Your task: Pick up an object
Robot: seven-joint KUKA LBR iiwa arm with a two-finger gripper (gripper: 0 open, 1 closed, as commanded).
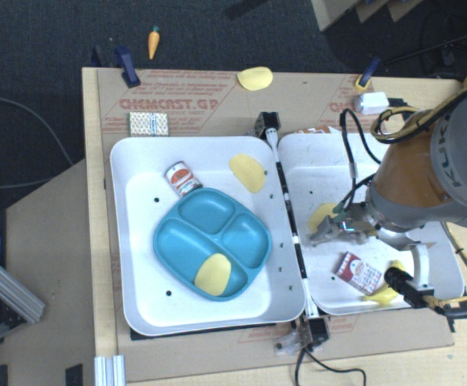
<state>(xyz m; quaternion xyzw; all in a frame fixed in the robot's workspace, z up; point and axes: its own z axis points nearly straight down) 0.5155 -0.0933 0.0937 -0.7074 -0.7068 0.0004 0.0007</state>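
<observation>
Two bins on table (104, 240): right bin (329, 155) holds end effector (329, 230), finger state indiscernible, low beside yellow piece (321, 214), with red packet (357, 273) nearby; risk: closing off-centre nudges the piece away, grasping nothing.

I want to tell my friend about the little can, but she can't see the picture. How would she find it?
Look at the left white bin, the one holding the big blue divided plate. Just above the plate's upper left edge, on the bin floor, lies the small can. It is the only red and white thing in that bin; the pieces near it are plain yellow.
</observation>
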